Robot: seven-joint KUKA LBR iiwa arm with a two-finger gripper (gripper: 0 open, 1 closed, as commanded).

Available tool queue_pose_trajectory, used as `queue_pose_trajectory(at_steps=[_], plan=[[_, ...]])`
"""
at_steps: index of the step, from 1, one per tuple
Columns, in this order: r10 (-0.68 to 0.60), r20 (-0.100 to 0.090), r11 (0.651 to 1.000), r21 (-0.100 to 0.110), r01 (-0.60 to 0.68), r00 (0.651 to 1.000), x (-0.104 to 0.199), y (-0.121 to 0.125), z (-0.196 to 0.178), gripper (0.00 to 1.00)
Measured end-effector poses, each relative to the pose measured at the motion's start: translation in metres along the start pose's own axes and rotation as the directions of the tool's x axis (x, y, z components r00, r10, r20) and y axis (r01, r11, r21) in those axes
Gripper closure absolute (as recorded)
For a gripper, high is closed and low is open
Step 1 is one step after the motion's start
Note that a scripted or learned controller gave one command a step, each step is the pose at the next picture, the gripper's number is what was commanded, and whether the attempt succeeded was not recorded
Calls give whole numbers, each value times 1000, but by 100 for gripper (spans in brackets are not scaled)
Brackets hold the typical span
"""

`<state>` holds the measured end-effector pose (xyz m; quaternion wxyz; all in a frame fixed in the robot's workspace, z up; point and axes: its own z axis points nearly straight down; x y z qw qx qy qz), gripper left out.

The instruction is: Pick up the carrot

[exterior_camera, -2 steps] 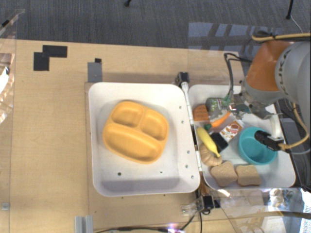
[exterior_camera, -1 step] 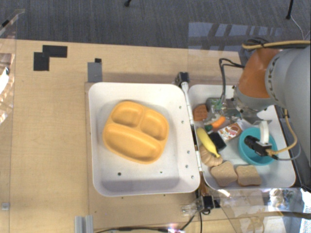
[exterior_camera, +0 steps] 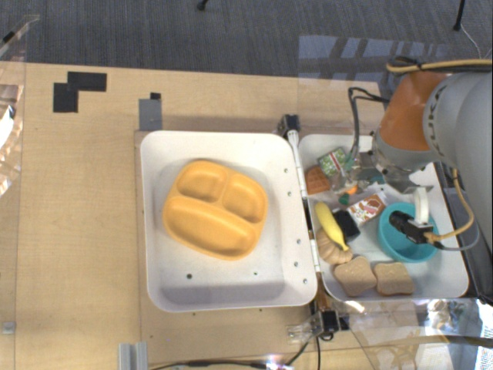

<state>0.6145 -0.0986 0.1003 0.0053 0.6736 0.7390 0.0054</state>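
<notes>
The carrot shows as a small orange piece in the upper middle of the right bin, between a green packet and a red-and-white snack pack. Most of it is hidden. My gripper hangs just above and to the right of it, low over the bin's contents, with the grey arm and its orange band behind it.
Around the carrot lie a green packet, a reddish-brown patty, a banana, a black block, a snack pack, a teal bowl and bread pieces. The left bin holds a yellow divided plate.
</notes>
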Motion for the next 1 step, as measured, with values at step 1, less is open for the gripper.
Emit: queue_pose_trajectory(at_steps=[1], plan=[[399, 1, 917, 2, -399, 917, 42, 63, -105, 100]])
